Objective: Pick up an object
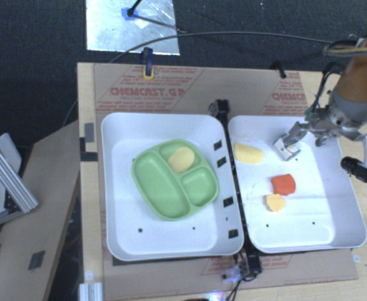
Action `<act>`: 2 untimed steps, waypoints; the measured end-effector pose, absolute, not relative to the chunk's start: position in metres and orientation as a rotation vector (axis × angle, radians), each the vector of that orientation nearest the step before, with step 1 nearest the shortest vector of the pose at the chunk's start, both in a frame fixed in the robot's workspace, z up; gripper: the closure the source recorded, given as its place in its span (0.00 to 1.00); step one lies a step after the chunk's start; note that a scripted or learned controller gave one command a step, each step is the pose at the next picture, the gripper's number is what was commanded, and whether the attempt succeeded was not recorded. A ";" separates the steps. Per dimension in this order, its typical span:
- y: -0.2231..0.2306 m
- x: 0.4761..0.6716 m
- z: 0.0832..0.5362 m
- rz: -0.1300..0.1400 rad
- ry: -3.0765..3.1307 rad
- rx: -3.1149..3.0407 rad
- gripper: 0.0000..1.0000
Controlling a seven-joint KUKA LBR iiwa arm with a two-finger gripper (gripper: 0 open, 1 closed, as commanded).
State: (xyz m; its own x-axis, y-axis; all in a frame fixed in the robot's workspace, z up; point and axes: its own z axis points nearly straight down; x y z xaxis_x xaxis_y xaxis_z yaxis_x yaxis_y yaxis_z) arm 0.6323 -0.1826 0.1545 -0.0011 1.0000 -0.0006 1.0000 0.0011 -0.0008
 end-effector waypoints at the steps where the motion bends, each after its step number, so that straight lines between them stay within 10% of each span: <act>1: -0.184 0.635 0.113 0.001 -2.223 -2.220 0.00; 2: -0.184 0.637 0.129 -0.004 -2.228 -2.223 1.00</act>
